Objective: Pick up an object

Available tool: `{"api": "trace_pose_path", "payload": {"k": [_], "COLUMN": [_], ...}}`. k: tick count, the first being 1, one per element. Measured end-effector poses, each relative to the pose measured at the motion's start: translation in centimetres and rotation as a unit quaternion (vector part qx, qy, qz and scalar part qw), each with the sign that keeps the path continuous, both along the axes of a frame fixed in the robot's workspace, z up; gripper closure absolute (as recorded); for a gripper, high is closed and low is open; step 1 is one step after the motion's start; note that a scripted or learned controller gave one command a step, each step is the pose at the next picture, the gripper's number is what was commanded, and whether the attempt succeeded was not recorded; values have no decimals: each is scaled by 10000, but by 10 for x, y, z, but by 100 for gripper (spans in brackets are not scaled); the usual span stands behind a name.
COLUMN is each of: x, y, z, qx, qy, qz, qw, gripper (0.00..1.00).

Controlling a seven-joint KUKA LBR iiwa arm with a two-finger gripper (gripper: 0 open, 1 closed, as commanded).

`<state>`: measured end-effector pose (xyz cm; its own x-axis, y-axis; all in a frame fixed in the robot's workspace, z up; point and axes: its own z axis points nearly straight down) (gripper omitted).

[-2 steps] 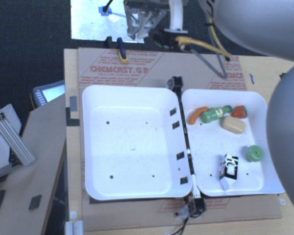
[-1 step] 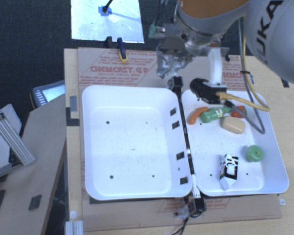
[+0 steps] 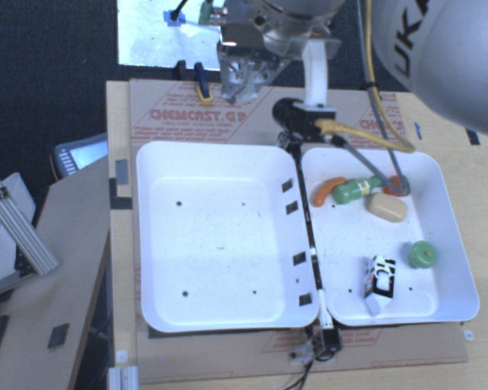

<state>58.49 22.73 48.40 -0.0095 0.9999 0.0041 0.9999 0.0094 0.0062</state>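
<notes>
White bins sit on the bench, and since the gripper (image 3: 242, 84) is poised beyond them, its state impossible to tell, the green bottle (image 3: 359, 189) well below-right of it in the right bin (image 3: 451, 242) is best approached from directly above.

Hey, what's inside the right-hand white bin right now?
The right bin holds an orange piece, a green bottle, a beige block, a green round thing and a black-and-white packet. A grey cable covers the spot behind the bottle.
</notes>
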Motion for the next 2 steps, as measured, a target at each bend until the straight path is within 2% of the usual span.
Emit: {"api": "trace_pose_path", "payload": {"k": [1,2], "x": [-88,27], "y": [-48,-1], "z": [24,51], "qx": [-7,-12], "qy": [15,-10], "qz": [-43,-25], "qw": [10000,10000], "gripper": [100,100]}}
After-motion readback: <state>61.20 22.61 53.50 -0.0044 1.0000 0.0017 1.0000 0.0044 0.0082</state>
